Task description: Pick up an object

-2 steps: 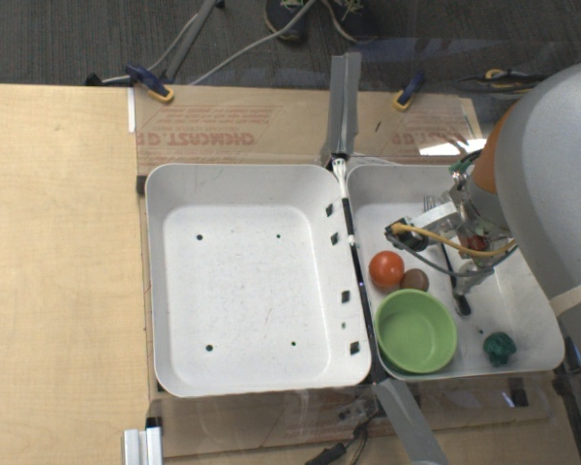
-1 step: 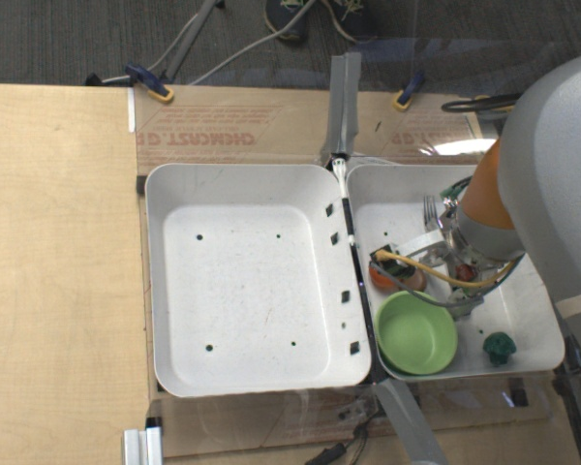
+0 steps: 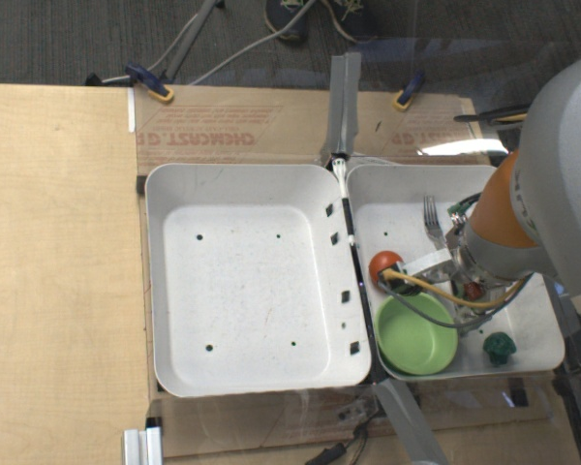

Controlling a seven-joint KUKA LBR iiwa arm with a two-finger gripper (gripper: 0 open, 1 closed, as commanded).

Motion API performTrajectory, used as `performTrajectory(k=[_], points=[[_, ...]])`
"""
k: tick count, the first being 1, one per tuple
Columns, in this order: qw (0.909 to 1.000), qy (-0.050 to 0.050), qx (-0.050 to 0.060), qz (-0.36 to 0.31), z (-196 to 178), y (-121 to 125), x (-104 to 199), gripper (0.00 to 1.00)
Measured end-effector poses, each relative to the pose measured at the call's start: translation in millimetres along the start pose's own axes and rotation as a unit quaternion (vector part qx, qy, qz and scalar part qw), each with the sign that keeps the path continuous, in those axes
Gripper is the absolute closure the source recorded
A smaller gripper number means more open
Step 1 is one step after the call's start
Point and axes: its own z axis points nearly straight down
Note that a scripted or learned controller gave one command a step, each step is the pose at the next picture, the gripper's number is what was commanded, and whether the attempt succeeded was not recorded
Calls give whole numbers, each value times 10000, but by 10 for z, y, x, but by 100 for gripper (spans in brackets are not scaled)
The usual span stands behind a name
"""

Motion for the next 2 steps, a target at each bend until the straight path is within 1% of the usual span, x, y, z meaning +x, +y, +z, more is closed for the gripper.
performTrajectory(k=[1, 2], points=[[10000, 1, 12, -35, -474, 605, 991, 0], [10000, -5, 14, -12, 10, 191, 389, 0]])
